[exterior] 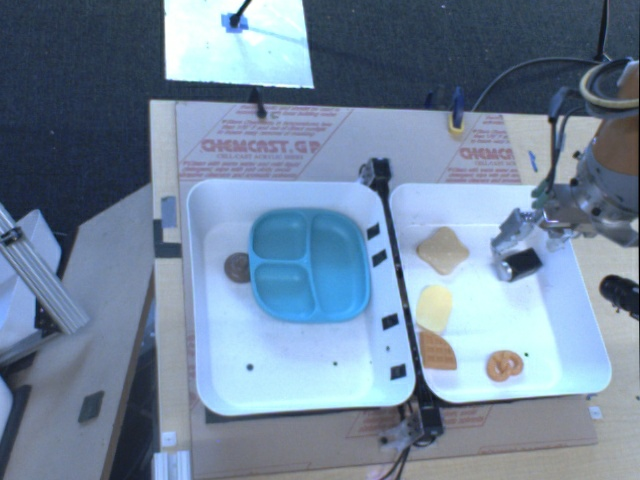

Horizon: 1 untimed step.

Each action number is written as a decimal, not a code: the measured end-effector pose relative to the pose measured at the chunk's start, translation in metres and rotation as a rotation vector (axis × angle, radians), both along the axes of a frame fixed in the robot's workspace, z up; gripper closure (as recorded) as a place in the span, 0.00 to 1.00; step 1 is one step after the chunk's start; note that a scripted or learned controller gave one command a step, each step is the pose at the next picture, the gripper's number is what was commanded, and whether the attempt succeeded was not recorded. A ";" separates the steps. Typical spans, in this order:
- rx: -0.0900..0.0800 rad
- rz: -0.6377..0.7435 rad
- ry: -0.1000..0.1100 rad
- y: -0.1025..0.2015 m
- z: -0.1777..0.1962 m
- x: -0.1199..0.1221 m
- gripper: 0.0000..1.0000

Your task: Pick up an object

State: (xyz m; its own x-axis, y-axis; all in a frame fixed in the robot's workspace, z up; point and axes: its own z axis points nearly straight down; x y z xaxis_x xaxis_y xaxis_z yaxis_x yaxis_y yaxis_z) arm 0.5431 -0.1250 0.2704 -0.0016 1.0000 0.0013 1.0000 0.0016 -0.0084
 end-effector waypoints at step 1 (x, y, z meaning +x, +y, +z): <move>-0.001 0.002 -0.010 0.000 0.005 0.002 0.00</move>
